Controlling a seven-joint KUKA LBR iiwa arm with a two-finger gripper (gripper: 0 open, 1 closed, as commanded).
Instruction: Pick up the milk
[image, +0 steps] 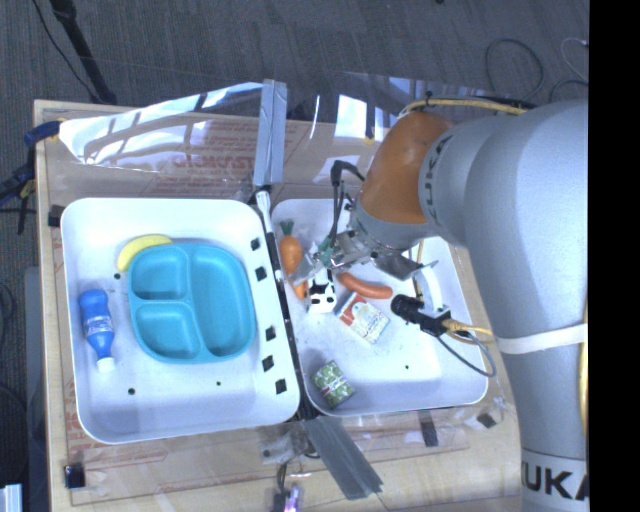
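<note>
The grey arm (520, 230) is reaching in from the right, its orange-banded wrist bending down, gripper (328, 262) pointing low toward the left.

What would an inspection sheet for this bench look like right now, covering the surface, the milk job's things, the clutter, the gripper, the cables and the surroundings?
Surface: wooden bench bearing a left white bin and a right white bin, side by side.
Job's things: small black-and-white milk carton in the right bin, beside the gripper.
Clutter: right bin holds a carrot, a sausage, a red-and-white packet and a green can; left bin holds a blue divided tray, a banana partly under it, and a blue bottle.
Gripper: gripper low in the right bin; finger state unclear.
Cables: black cable along the wrist; yellow cable by the right bin.
Surroundings: dark floor.
</note>
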